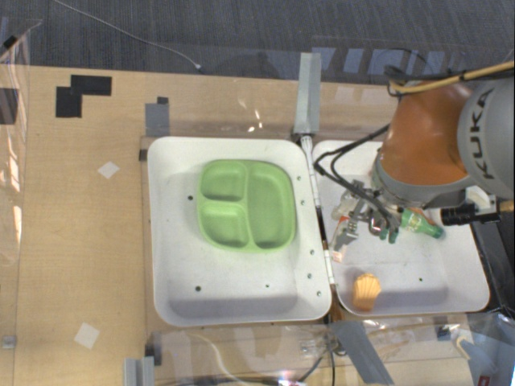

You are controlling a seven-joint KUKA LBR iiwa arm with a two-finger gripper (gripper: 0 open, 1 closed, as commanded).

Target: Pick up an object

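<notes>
Orange object: nearest you, low in the right bin, close to that bin's front wall and left of its middle. It is small and rounded, lying free on the white floor with nothing touching it.
Green object: you find it further back in the same bin, to the right of the gripper, lying on its side and partly tucked beneath the arm's wrist. What it is, you cannot make out.
Gripper: it hangs over the back left part of the right bin, above and behind the orange object and apart from it. You cannot tell whether it is spread or pressed together, and nothing you can see sits in its grasp.
Arm: it comes in from your right, the orange band broad above the wrist, dark cables looping off its left side.
Right bin: white and shallow, holding both small objects.
Left bin: touching the right bin along the shared edge.
Green tray: a divided tray with three compartments, sitting in the middle of the left bin.
</notes>
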